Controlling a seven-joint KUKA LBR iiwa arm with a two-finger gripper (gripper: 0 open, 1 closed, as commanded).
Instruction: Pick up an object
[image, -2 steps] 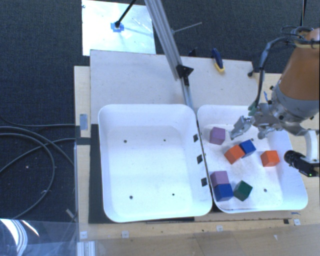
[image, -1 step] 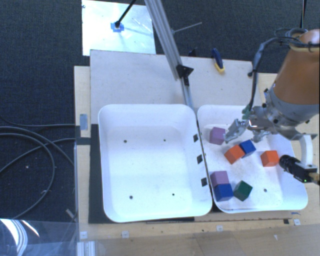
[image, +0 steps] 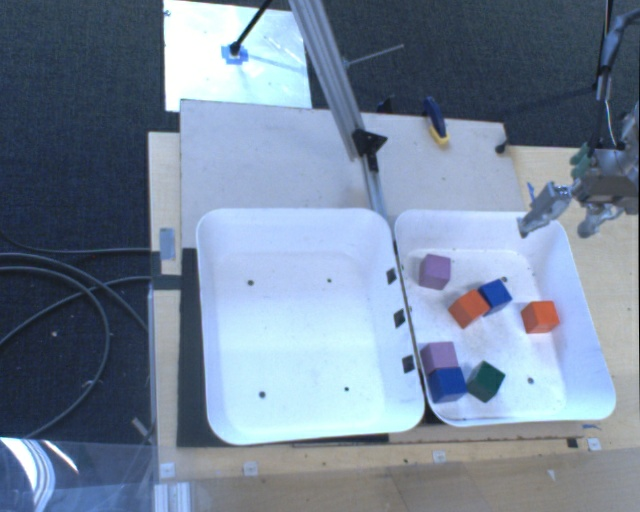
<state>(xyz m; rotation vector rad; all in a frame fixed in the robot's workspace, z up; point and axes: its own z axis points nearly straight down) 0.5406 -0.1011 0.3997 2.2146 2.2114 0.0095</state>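
We see the metal two-finger gripper (image: 566, 213) spread open, holding nothing, above the right white bin's (image: 583, 300) far corner.

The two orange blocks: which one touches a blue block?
The orange block near the middle of the right bin touches a blue block. The other orange block stands alone, further right.

Left bin (image: 300, 250) floor open throughout, right bin (image: 570, 270) crowded mid-floor by blocks, open strip along its far edge, green block (image: 486, 381) near front edge
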